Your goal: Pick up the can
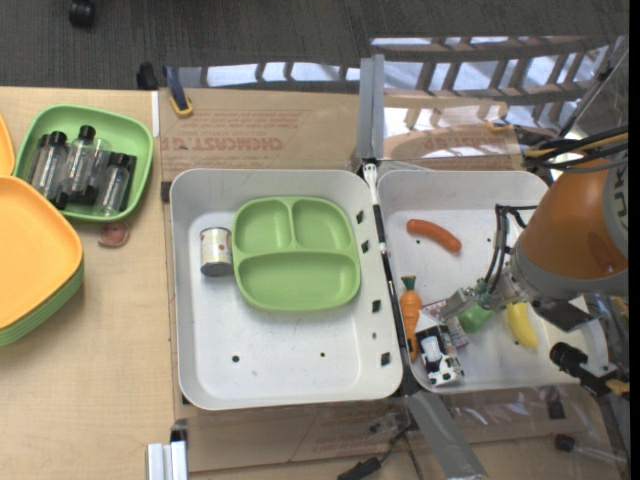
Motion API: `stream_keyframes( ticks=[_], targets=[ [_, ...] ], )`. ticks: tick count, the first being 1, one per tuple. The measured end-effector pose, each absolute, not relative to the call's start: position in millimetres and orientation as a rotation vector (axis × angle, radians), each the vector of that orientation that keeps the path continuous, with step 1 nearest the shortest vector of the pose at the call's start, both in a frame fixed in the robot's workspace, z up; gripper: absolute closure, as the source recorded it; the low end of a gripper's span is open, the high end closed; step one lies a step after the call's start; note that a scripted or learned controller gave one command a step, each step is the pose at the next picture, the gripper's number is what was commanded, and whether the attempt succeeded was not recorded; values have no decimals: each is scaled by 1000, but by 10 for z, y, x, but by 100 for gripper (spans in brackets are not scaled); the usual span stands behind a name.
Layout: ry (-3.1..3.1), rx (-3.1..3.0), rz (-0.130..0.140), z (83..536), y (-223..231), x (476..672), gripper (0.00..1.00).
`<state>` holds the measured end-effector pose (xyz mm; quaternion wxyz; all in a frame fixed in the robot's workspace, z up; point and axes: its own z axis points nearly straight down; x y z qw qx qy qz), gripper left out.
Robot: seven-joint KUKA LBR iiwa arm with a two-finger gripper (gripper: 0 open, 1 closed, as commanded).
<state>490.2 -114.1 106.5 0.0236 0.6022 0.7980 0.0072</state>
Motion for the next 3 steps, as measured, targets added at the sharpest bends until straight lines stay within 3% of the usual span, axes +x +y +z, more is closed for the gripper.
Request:
stream_keyframes(
  ticks=[1, 2, 3],
  targets=[
    [2462, 1870, 22, 1158, -1160, 4910, 100],
    [2379, 2053, -4, 1910, -690, 5323, 100],
    [2168, 2274, -6, 2482, -507, 5453, 100]
  ],
)
